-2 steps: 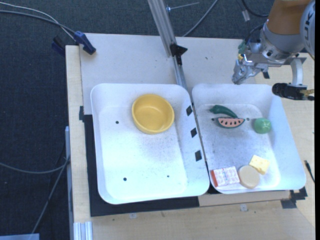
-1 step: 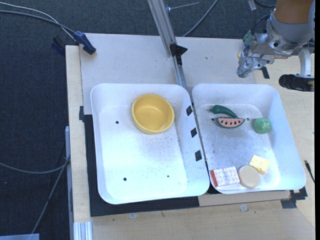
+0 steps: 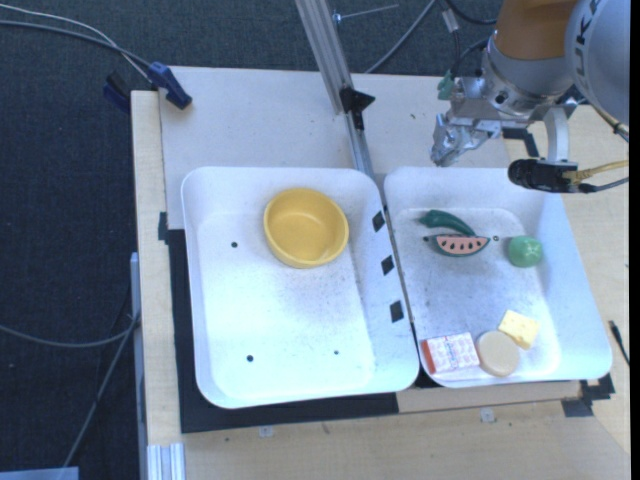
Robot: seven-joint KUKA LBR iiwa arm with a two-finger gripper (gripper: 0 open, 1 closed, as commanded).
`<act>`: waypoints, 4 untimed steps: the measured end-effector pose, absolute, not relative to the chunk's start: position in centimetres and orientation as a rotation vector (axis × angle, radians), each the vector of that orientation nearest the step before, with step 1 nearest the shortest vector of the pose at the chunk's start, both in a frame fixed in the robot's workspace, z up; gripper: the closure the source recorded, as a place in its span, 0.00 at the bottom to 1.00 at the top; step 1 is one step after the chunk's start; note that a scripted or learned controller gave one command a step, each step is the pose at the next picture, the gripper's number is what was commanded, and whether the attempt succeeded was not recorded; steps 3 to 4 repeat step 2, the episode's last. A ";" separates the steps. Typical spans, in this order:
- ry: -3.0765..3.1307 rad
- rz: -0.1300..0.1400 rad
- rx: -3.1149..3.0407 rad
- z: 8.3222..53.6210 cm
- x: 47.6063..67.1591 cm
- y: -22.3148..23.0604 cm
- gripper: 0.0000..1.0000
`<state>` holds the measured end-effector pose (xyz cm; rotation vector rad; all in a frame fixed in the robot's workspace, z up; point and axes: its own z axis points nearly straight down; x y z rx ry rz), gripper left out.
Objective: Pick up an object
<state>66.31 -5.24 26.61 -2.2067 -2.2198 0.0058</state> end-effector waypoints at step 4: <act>-2.218 0.012 -2.205 24.7 64.2 5.9 1.00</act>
